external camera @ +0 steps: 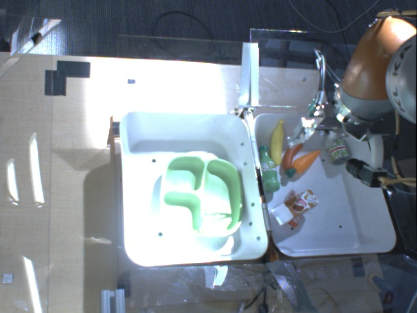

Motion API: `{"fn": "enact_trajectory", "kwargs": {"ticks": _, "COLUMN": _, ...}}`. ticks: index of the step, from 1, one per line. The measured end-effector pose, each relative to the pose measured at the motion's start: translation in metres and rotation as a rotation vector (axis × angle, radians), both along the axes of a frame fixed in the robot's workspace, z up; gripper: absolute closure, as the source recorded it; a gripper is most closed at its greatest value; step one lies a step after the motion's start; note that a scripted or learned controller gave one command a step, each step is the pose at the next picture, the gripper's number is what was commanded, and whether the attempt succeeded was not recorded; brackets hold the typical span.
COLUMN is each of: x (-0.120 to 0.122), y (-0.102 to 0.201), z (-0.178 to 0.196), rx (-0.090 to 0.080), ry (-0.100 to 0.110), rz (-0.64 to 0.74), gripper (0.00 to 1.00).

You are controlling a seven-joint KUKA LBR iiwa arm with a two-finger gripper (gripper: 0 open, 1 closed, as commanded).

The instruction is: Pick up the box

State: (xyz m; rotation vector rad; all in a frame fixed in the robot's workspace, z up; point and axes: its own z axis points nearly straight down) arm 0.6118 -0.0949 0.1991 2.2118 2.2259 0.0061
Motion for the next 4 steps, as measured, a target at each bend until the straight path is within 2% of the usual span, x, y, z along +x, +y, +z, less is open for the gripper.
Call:
{"fn": "enact_trajectory", "kwargs": {"ticks": 1, "x": 0.004, "y": 0.008, "z": -0.110, "rx": -0.004, "ry": -0.008, "rz": 0.017, "gripper": 0.00}}
{"fn": "enact_trajectory", "kwargs": {"ticks": 2, "x": 0.036, "y": 0.009, "z": -0.110, "rx": -0.003, "ry": -0.005, "rz": 0.011, "gripper": 0.00}}
{"fn": "enact_trajectory", "kwargs": {"ticks": 3, "x": 0.032, "y": 0.005, "z": -0.111, "rx": -0.001, "ry": -0.004, "rz": 0.079, "gripper": 0.00}}
{"fn": "enact_trajectory", "kwargs": {"ticks": 4, "x": 0.034, "y": 0.006, "z": -0.098, "rx": -0.001, "ry": -0.008, "rz": 0.082, "gripper": 1.00}}
